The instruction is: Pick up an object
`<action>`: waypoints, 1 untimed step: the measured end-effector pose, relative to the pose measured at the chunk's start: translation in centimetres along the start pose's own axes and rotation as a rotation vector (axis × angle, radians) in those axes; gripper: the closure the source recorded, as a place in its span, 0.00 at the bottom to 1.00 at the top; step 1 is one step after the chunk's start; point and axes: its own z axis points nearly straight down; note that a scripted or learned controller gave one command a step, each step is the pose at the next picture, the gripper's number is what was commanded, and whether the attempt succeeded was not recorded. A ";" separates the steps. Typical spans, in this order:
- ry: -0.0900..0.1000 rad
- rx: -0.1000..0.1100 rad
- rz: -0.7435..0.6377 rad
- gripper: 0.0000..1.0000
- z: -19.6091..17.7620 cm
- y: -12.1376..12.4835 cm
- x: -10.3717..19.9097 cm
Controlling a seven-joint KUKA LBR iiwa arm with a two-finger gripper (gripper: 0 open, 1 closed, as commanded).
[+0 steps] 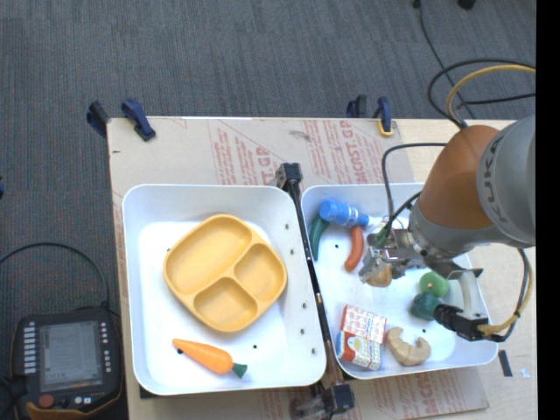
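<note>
Gripper: our gripper (382,254) sits low in the right bin (398,367), right above a tan lumpy object (379,275); we cannot tell how it is set or whether it has anything in its grasp.
Arm: our arm (472,186) reaches in from the right, its orange band over the bin's far right part.
Likely target: the tan lumpy object, touching or just under the gripper tip, between the red sausage-like toy (354,248) and the green round toy (431,284).
Other things in the right bin: a blue bottle-like toy (338,212) near the far left corner, a small carton (361,336) and a pale croissant-like piece (409,347) along the near side.
Left bin: we see the left bin (140,234) with a yellow divided plate (226,272) and a toy carrot (208,356) near its front.
Progress: we judge the approach done, with the gripper down at an object.
What is left: a confirmed grasp and the lift; nothing is visibly raised off the bin floor yet.
</note>
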 end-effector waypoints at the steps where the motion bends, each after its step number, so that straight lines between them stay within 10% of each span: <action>1: 0.001 0.000 -0.003 1.00 -4.5 -3.6 3.9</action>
